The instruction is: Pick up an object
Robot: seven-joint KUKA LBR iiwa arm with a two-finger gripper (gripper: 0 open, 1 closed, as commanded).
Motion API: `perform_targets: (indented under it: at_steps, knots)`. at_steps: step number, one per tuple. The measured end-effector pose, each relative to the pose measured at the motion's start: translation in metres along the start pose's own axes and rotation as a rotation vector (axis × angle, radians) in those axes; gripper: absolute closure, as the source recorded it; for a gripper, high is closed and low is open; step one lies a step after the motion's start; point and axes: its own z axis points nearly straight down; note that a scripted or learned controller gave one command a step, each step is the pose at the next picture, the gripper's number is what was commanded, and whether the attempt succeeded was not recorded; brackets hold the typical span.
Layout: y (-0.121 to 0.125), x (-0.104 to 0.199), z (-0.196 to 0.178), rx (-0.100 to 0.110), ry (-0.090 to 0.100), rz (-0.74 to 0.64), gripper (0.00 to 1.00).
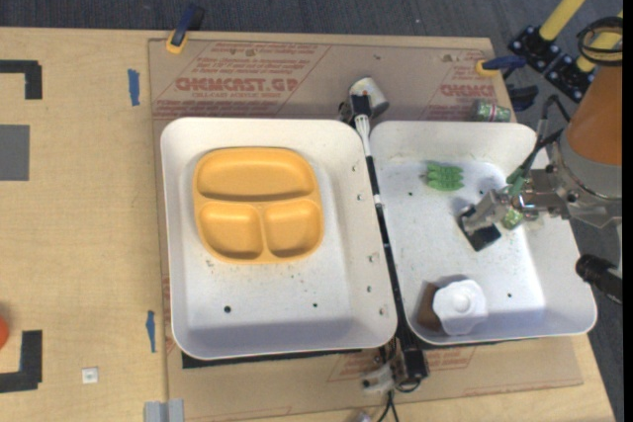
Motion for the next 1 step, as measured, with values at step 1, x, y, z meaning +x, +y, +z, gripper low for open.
perform_targets:
  at_steps: [1]
  knots:
    - [0.0196,-0.0614,0.0667,0.000,0.000,-0.240,0.00]
